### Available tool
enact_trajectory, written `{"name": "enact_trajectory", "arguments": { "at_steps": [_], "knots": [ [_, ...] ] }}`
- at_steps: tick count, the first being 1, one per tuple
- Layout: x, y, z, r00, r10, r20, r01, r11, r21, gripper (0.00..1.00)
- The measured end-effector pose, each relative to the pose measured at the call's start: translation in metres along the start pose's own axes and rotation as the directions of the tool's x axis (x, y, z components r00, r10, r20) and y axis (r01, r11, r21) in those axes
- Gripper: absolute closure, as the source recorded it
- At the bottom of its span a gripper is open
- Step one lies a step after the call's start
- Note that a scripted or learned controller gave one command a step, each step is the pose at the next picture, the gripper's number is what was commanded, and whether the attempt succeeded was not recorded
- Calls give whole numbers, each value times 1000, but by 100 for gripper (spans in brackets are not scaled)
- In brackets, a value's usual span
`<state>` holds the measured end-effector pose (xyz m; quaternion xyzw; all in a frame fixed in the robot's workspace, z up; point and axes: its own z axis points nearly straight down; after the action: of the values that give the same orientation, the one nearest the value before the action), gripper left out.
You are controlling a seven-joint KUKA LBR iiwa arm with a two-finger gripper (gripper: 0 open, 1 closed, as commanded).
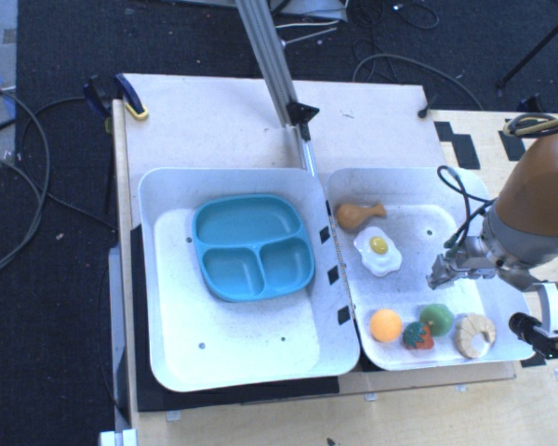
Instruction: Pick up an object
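Gripper (444, 275) hanging over the right bin (405, 182), near its right wall, above the row of toys along the front edge; fingers too small and dark against the wrist to tell whether apart or together, and nothing seen between them. Grey arm (530, 221) with orange band entering from the right, a black cable looping off the wrist. Below the gripper and apart from it: green toy (437, 317), with a small red and green piece (418, 336) just beside it to the left, an orange ball (385, 325) further left, and a tan, shell-like pastry (473, 334) to the right near the bin's corner. Farther back in the same bin: fried egg (378, 251) lying flat, and a brown chicken drumstick (358, 215) just behind it. In the left bin (167, 277), a blue divided plate (254, 246), three compartments, lying flat and tilted slightly in its placing.
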<state>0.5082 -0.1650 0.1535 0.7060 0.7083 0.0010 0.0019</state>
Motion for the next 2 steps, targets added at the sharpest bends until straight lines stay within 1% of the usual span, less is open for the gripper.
{"name": "enact_trajectory", "arguments": {
  "at_steps": [1,2],
  "knots": [
    [-2,2,-42,1000,1,1,-1,1000,-1,100],
    [5,11,-93,1000,-1,1,1,1000,-3,100]
  ]
}}
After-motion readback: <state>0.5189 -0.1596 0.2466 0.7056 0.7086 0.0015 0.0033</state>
